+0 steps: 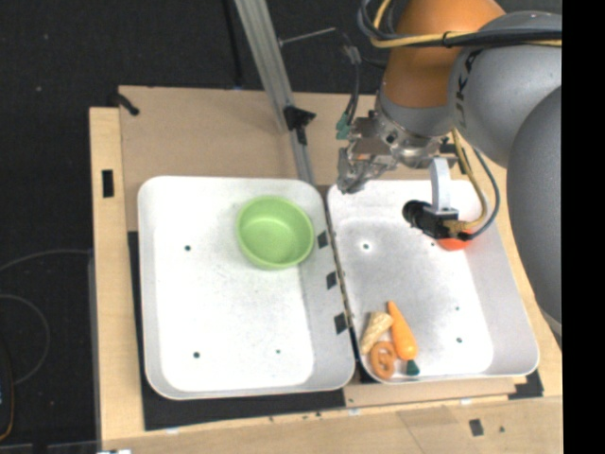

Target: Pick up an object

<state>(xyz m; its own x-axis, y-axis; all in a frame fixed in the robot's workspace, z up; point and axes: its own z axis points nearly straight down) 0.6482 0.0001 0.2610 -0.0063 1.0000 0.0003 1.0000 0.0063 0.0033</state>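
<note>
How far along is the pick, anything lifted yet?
Done: nothing yet. The green bowl sits in the left bin, and the carrot lies with two small pieces in the near left corner of the right bin. In hand: the gripper hangs over that bin's far left corner, away from them. Left: reach an object, grasp and lift it.

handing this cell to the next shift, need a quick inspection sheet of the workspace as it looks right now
surface: tan bench bearing left bin and right bin, side by side
job's things: green bowl upright in left bin; carrot, beige piece and round orange piece clustered in right bin's near left corner
clutter: nothing seen
grippers: gripper over right bin's far left corner, apart from the cluster
cables: yellow and black cables looped by the arm
surroundings: dark floor; slanted grey pole behind the bins
</note>
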